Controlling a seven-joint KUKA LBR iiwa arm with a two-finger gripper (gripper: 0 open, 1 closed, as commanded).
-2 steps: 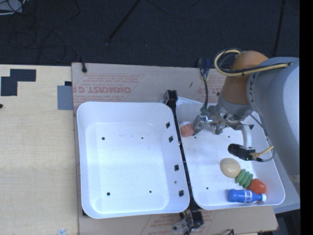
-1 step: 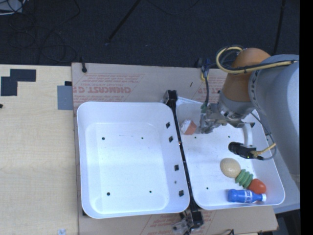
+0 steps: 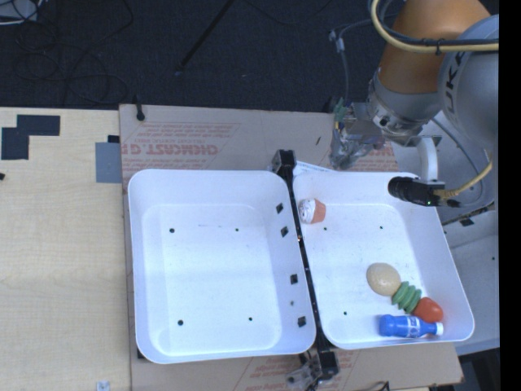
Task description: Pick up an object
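The right bin (image 3: 423, 218) holds several small objects. An orange and white piece (image 3: 311, 211) lies near its far left corner, against the divider. A beige egg-shaped item (image 3: 383, 278) rests toward the near right, with a green ridged piece (image 3: 406, 296) and a red-orange piece (image 3: 428, 309) beside it. A blue bottle with a white cap (image 3: 409, 326) lies along the near wall. My gripper (image 3: 348, 155) hangs above the far edge of the right bin, over the cardboard, apart from every object. Nothing shows between its fingers.
The left bin (image 3: 146, 218) sits beside the right one, joined by a black clip strip (image 3: 295, 251). Both rest on cardboard (image 3: 203, 141) over a wooden bench (image 3: 57, 259). A black cylinder (image 3: 413, 190) juts over the right bin's far right wall.
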